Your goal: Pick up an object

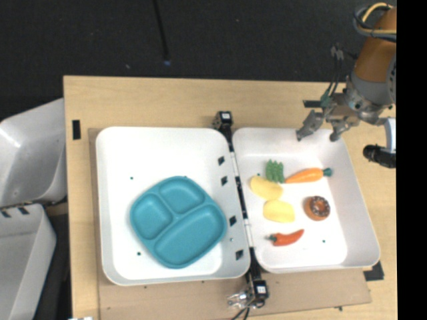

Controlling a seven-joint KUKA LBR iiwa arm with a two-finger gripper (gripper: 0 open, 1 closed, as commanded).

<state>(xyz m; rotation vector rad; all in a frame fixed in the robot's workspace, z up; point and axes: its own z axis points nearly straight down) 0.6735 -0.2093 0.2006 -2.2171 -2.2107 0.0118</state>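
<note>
So the gripper [320, 129] hangs over the far edge of the right bin [357, 245], up near its far right corner, with its two fingers spread apart and nothing between them. The arm [373, 59] comes in from the right with that orange band above the wrist.

All the pickable stuff is in the right bin. There's a carrot [307, 175] lying sideways toward the far half, with a green leafy piece [274, 171] just beside its tip. Two yellow lumps sit toward the bin's left edge: one yellow piece [266, 187] touching the green bit, and a second yellow piece [279, 211] right below it. A brown donut [317, 207] sits near the middle, and a red chili pepper [286, 238] lies closer to the near edge.

The left bin [113, 179] has a teal divided plate [177, 221] tilted across its near half.
</note>
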